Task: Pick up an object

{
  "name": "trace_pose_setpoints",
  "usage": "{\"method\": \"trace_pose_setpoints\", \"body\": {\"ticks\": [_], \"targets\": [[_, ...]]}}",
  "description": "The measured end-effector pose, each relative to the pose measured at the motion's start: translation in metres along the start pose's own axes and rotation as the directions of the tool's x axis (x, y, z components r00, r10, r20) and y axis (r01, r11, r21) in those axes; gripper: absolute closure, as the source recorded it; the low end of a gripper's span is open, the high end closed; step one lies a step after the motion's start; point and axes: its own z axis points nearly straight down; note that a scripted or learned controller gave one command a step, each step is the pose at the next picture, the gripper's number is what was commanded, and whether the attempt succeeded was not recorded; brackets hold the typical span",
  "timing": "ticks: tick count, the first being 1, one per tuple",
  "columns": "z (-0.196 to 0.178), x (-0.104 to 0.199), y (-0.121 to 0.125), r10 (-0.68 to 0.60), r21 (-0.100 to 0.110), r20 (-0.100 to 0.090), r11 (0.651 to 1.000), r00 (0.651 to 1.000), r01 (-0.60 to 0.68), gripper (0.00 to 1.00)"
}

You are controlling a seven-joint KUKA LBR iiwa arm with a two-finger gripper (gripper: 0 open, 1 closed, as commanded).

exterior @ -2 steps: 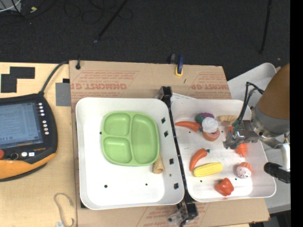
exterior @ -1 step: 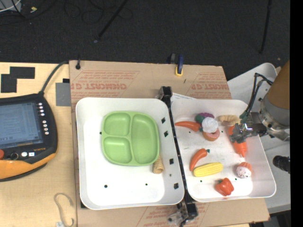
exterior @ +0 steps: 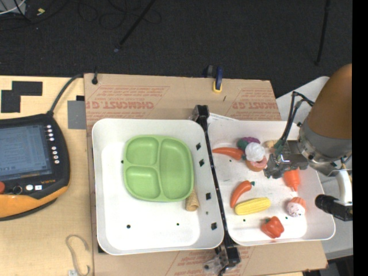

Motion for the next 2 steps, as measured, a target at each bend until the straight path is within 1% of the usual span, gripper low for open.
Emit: {"method": "trace_pose_setpoints", "body": {"ticks": [1, 2], "targets": [[0.0, 0.051, 0.007, 0.0, -0.001, 0.001, 1.0, 1.0, 0.0, 1.0], [0.014, 0.062, -0.003, 0.003, 0.0, 0.002, 1.0, 1.0, -0.003, 1.0]]}}
